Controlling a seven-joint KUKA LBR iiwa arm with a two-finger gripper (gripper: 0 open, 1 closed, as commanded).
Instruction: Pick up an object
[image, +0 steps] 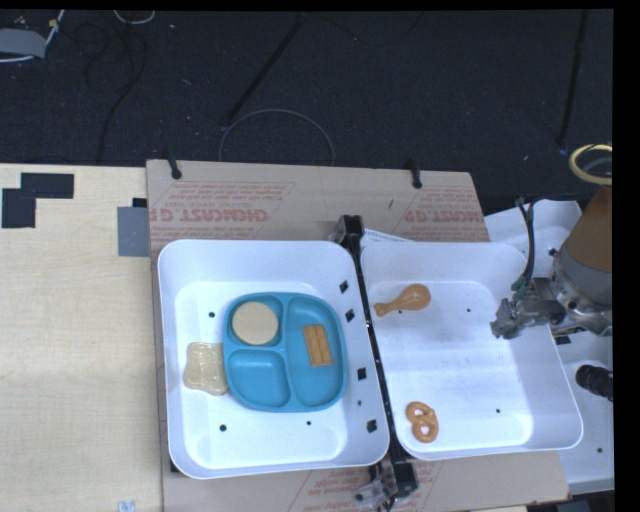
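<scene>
A tan drumstick-shaped toy (404, 299) lies at the back of the right bin (470, 385). A small orange pretzel (423, 421) rests near that bin's front edge. In the left bin (190, 300) sits a blue divided plate (285, 352) bearing a round cracker (254, 322) and an orange waffle piece (318, 345); a pale toast slice (205, 368) lies against the plate's left side. My gripper (508, 324) hovers at the right bin's right wall, well right of the drumstick, with nothing seen between its fingers.
Both bins stand on a cardboard sheet (300, 205) over a light wooden bench (70, 340). A black divider clip (350, 232) marks where the bins meet. Cables run from the arm's wrist (527, 235) at the right.
</scene>
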